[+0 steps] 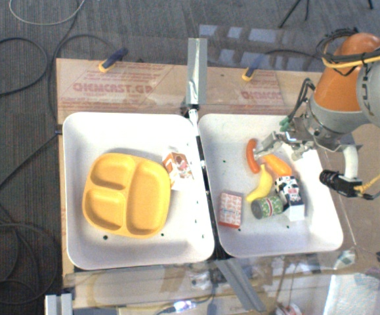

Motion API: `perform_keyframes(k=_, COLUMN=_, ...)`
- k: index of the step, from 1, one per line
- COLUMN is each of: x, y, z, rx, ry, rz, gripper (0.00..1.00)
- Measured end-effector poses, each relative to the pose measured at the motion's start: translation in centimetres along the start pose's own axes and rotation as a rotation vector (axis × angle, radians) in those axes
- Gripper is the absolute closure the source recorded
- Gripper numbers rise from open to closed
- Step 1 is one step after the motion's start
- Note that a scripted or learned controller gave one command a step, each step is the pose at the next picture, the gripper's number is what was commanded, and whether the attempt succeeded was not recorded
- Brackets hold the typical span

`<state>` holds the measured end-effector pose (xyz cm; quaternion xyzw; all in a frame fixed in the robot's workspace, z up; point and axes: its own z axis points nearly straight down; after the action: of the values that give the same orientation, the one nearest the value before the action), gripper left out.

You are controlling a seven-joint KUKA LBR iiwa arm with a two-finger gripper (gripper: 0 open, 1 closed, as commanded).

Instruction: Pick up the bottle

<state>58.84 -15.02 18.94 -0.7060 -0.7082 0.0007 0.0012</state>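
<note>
The gripper (276,143) hangs over the upper part of the right bin (321,238), just above the orange carrot-like piece (277,165) and beside the red sausage-shaped toy (251,156); whether its fingers are apart or together I cannot tell, and nothing shows between them. The bottle (267,207), a small green one lying on its side, rests lower in that same bin, touching the banana (262,184) and just beside the black-and-white carton (289,195). This looks like the approach step: the next move calls for shifting down toward the bottle and descending cleanly between its neighbours. A pink packet (230,209) lies near the bin's left wall. The left bin (111,133) holds a yellow divided tray (127,193) and a small printed packet (178,166).
</note>
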Motion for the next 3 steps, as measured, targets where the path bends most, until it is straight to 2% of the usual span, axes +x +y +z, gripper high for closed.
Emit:
perform_keyframes(k=1, x=8.8, y=-5.5, z=-1.4, rx=0.002, ry=0.000, rz=0.041, gripper=0.00)
perform_keyframes(k=2, x=13.1, y=-10.6, z=0.8, rx=0.005, ry=-0.001, rz=0.314, gripper=0.00)
perform_keyframes(k=3, x=16.0, y=-10.5, z=-3.7, rx=0.002, ry=-0.004, rz=0.709, gripper=0.00)
